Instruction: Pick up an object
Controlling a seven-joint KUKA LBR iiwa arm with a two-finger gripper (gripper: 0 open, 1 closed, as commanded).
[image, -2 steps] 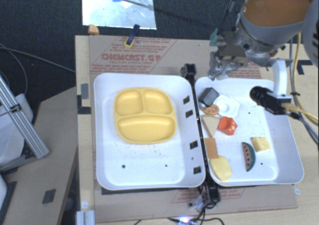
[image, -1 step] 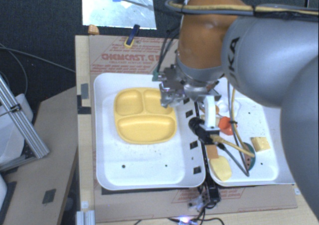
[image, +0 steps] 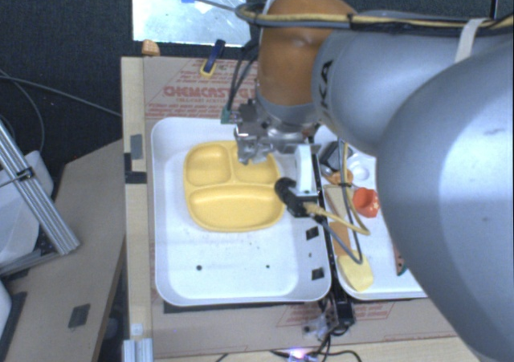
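A dark floor surrounds the worktop (image: pixel 136 216), which is lined with printed cardboard and carries two white bins. The big grey arm (image: pixel 418 103) covers most of the right bin (image: pixel 377 292), so only a strip shows there: an orange-red piece (image: pixel 367 201) and a yellow utensil (image: pixel 356 272). The left bin (image: pixel 233 280) holds a yellow divided plate (image: pixel 229 188). The claw (image: pixel 255 146) hangs right over the plate's upper edge; whether it is open or closed, I cannot tell from here
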